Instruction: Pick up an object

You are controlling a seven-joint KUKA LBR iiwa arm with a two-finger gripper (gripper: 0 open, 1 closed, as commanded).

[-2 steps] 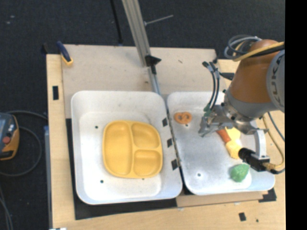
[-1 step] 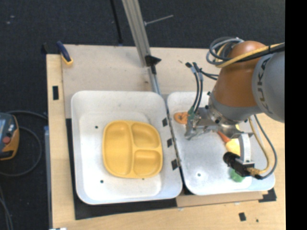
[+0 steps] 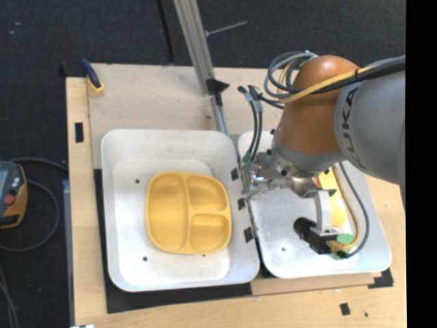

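Yellow divided plate [image 3: 188,212] flat in left bin [image 3: 123,156], across the rims from the jaws. Arm [image 3: 321,115] low over right bin [image 3: 287,258], covering much of it. Yellow patch [image 3: 330,181] beside wrist, mostly hidden, unidentifiable. Jaws masked by wrist: open or closed, cannot tell.

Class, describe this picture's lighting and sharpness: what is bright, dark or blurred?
Camera view: soft, even light; the left bin is bright, nearly washed out; the yellow tray is sharp, faintly shaded in its compartments; the floor around the bench is dark; the arm's orange band shows a mild highlight.
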